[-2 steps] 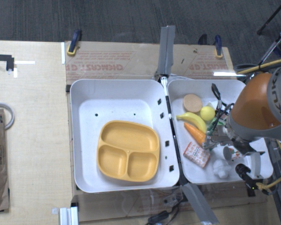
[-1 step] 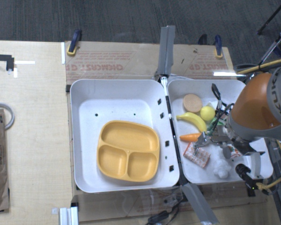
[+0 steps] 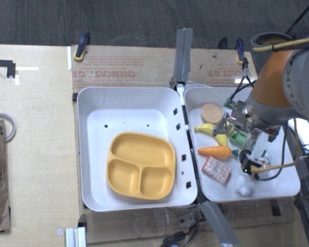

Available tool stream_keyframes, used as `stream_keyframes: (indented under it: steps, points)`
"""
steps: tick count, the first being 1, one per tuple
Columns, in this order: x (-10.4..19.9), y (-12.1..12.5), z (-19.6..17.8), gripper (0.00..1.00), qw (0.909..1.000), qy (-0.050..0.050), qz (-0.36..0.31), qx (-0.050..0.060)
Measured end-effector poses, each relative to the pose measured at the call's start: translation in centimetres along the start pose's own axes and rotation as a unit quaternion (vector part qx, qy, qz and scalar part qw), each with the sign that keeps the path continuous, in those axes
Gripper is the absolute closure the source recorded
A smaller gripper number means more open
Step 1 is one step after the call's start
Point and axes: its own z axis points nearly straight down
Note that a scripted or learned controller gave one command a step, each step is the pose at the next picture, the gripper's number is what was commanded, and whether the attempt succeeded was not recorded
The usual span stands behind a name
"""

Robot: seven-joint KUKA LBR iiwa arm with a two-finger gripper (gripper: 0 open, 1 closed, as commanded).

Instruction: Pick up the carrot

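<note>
The carrot (image 3: 215, 151) is lying flat in the right bin (image 3: 278, 189), just left of and slightly below my gripper (image 3: 227, 126), and I am not seeing it between the jaws, whose spread I cannot tell from this slanted view. I am worrying about the crowding: a patterned red packet (image 3: 217, 169) is sitting right beside the carrot on the near side, while the banana (image 3: 212, 130) and a green item (image 3: 238, 138) are pressing in beyond it, so a closing grip is risking the wrong object or a nudged carrot.

Orange carrot (image 3: 215, 152), yellow tray (image 3: 141, 165)
</note>
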Motion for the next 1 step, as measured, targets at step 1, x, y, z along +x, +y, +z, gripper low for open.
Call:
stream_keyframes:
  steps: [1]
  points:
    - [0.45, 0.58, 0.06, 0.0, 0.9947, 0.0, 0.102, 0.001]
